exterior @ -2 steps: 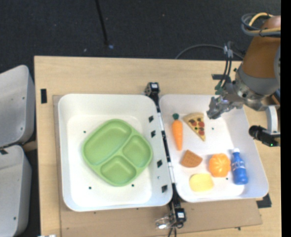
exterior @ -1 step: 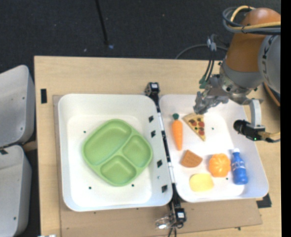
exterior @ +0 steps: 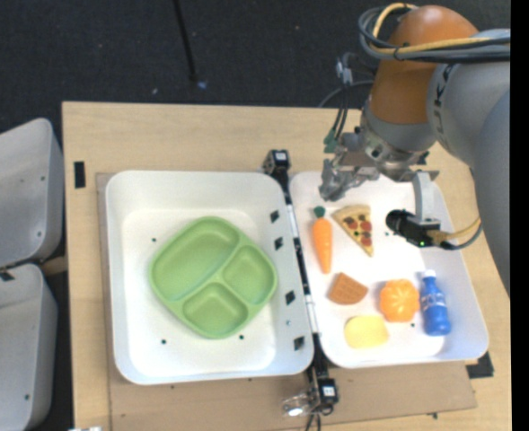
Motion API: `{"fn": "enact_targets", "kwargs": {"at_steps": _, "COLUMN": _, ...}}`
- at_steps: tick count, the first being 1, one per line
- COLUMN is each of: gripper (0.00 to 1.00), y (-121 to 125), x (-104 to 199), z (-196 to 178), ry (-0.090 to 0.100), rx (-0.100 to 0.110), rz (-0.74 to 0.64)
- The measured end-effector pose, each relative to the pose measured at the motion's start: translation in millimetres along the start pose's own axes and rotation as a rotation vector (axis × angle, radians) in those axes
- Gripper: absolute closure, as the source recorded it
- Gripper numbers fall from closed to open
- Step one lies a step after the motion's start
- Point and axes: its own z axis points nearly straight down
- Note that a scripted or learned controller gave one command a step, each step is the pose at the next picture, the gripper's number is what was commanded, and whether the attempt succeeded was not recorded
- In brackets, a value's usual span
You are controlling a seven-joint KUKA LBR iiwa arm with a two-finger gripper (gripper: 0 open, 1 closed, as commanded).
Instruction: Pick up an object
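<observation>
Green plate (exterior: 213, 277) in left bin (exterior: 120, 241), toy foods in right bin (exterior: 466, 330), gripper (exterior: 334, 185) state unclear

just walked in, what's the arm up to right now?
The grey KUKA arm's tool hovers at the far end of the right white bin, just beyond the toy orange carrot and pizza slice. I see nothing in its grasp. A green divided plastic plate lies in the left white bin.

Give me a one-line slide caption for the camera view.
Gripper above right bin's far corner, near carrot and pizza slice; green plate in left bin.
</observation>
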Motion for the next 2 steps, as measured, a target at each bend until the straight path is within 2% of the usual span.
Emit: {"fn": "enact_targets", "kwargs": {"at_steps": 2, "gripper": 1.00, "y": 15, "x": 112, "z": 14, "ry": -0.001, "rx": 0.000, "rz": 0.001}}
